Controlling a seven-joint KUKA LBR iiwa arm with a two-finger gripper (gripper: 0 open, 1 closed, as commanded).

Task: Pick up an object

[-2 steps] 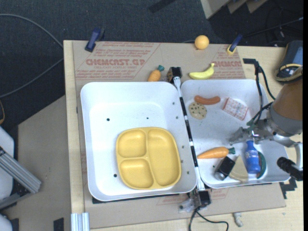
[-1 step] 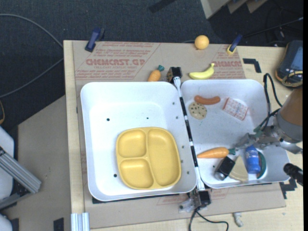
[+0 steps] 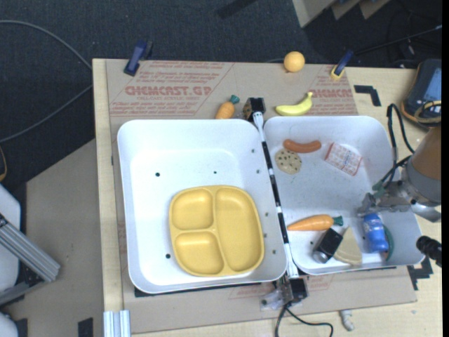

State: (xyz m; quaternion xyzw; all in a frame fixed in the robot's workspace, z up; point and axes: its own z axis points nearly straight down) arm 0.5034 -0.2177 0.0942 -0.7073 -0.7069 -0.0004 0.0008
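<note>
The gripper (image 3: 384,203) is hanging over the right bin's (image 3: 365,128) right side, just above the blue bottle (image 3: 375,233); whether it is wide, narrow or gripping anything cannot be told at this angle. In that bin a carrot (image 3: 310,223), a black block (image 3: 327,245), a sausage (image 3: 302,146), a cookie (image 3: 288,161) and what may be a clear packet (image 3: 343,158) are lying; the yellow divided tray (image 3: 215,229) is sitting in the left bin (image 3: 151,153); a banana (image 3: 295,106) is resting on the bench behind.

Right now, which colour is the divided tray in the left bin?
The divided tray is yellow, seen clearly in the camera view.
</note>
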